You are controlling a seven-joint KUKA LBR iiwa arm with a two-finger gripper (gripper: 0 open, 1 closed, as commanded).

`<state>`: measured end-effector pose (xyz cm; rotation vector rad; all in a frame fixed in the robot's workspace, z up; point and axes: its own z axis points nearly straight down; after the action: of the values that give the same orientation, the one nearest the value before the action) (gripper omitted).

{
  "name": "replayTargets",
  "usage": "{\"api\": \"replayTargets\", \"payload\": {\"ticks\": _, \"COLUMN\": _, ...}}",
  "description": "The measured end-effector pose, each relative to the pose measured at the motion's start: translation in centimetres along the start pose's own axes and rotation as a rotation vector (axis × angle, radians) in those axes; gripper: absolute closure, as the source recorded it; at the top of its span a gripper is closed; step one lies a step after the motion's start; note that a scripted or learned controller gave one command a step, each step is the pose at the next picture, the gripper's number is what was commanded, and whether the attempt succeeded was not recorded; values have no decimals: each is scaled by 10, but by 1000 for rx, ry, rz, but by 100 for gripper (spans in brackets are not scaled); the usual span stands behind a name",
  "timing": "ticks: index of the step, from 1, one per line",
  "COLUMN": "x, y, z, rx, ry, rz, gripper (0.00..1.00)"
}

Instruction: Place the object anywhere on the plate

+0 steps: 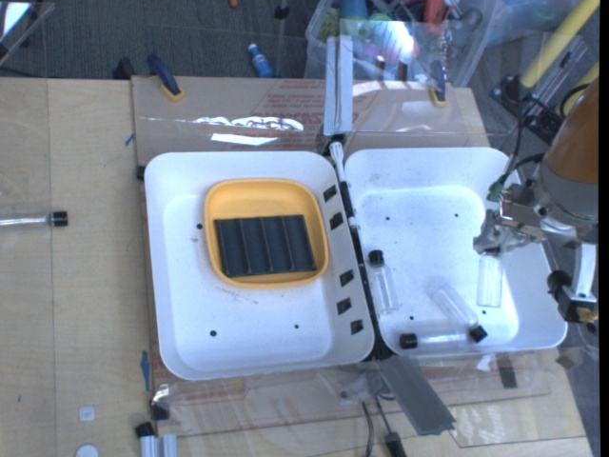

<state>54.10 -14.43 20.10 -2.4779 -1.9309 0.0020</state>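
A yellow plate [219, 204] lies in the left bin [181, 341], and a dark grey ridged block [265, 244] rests on its middle. My gripper [497, 238] hangs over the right side of the right bin [419, 174], far from the plate. A clear tube [489, 282] sits directly below the gripper, its upper end close under it; whether they touch is unclear. Other clear tubes with black caps lie in the right bin: one near the divider [382, 282], one slanted near the front [450, 304], and one along the front wall [430, 339].
Black clips [344, 278] line the divider between the bins. A plastic box of colourful items [409, 17] stands behind the bins. A capped tube [38, 220] lies on the bench at far left. Cables and arm hardware [571, 293] crowd the right edge.
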Motion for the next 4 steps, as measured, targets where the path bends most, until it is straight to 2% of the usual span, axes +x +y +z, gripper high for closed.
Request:
{"api": "replayTargets", "payload": {"ticks": 1, "x": 8, "y": 6, "z": -20, "rx": -4, "ry": 0, "rz": -293, "gripper": 100}}
{"api": "replayTargets", "payload": {"ticks": 2, "x": 4, "y": 39, "z": -36, "rx": -6, "ry": -1, "rz": -520, "gripper": 100}}
{"api": "replayTargets", "payload": {"ticks": 3, "x": -38, "y": 48, "z": -108, "rx": -7, "ry": -3, "rz": -762, "gripper": 100}}
{"api": "replayTargets", "payload": {"ticks": 4, "x": -67, "y": 61, "z": -179, "rx": -8, "ry": -4, "rz": -913, "gripper": 100}}
